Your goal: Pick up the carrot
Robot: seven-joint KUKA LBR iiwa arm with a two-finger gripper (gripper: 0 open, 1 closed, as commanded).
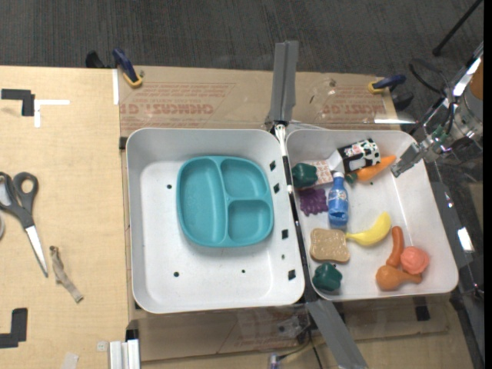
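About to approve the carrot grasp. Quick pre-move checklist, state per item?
1. Carrot located, upper part of right bin: ok.
2. Pincer close to the carrot's right end: ok.
3. Carrot between the pincer's tips: not ok, not yet.
4. Room around carrot: not ok, black-and-white toy lies right against it.
5. Pincer opening: cannot tell.
6. Blue bottle apart from carrot: ok.
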